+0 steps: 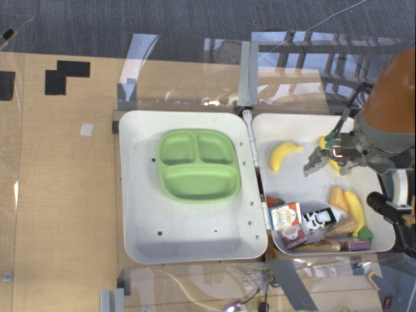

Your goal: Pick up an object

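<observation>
The grey arm with its orange band (396,90) reaches in from the right over the right-hand shallow white bin (292,125). Its two-finger gripper (328,161) hangs with fingers spread apart, grasping nothing, just right of a yellow plastic banana (283,155) lying on the bin floor. A small yellow object (331,164) sits between the spread fingers. Along the near edge lie a small printed carton (286,217) and other toy foods. The left-hand white bin (140,194) holds a green three-compartment plastic tray (198,164)

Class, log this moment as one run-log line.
gripper: open, over right bin | holding: nothing | nearest: banana | left bin: green tray
</observation>
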Robot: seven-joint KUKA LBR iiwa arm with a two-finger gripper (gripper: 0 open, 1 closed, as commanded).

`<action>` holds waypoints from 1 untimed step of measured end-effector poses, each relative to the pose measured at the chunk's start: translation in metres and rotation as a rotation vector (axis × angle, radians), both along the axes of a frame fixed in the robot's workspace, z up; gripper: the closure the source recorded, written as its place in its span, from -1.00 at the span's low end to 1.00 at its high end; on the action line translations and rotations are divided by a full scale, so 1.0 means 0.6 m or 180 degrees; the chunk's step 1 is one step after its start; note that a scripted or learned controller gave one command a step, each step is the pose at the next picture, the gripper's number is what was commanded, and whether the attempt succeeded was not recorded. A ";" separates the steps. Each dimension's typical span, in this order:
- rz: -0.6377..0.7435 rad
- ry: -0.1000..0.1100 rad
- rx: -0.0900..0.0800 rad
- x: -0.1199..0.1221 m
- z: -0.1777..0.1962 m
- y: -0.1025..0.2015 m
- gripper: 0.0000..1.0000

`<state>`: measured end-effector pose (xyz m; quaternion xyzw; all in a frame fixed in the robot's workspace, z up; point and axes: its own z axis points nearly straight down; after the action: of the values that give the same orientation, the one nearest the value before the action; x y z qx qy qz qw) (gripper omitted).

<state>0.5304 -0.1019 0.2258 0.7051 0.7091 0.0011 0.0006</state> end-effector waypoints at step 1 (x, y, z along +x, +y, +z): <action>-0.0098 0.0001 0.0000 0.147 -0.148 0.013 -1.00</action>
<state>0.6185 -0.0943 0.1368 0.7159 0.6982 0.0010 0.0005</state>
